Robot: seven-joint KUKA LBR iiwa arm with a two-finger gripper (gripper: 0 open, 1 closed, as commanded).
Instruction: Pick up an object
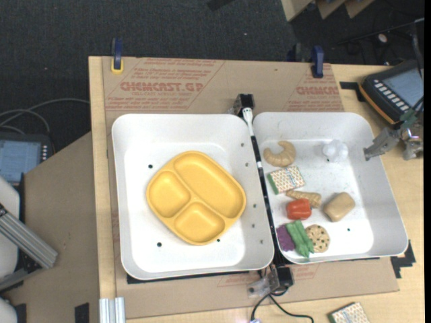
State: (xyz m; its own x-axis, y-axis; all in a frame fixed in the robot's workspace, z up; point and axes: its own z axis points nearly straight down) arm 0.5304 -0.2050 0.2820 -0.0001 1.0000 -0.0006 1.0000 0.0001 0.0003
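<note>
The right white bin (377,180) holds several toy foods: a tan croissant (281,154), a checked cracker (286,179), a red tomato (299,209), a brown bread roll (339,206), a chocolate-chip cookie (316,237), a purple and green vegetable (292,239) and a small pale clear object (333,150). A thin tan piece (306,196) lies just above the tomato. My gripper (390,142) hangs at the bin's right rim, above and right of the bread roll, touching none of the foods.
The left white bin (128,200) bears a yellow divided plate (195,197). A black divider (256,160) runs between the bins. A tablet (397,89) lies at the bench's back right. Blue clamps (118,54) hold the cardboard base.
</note>
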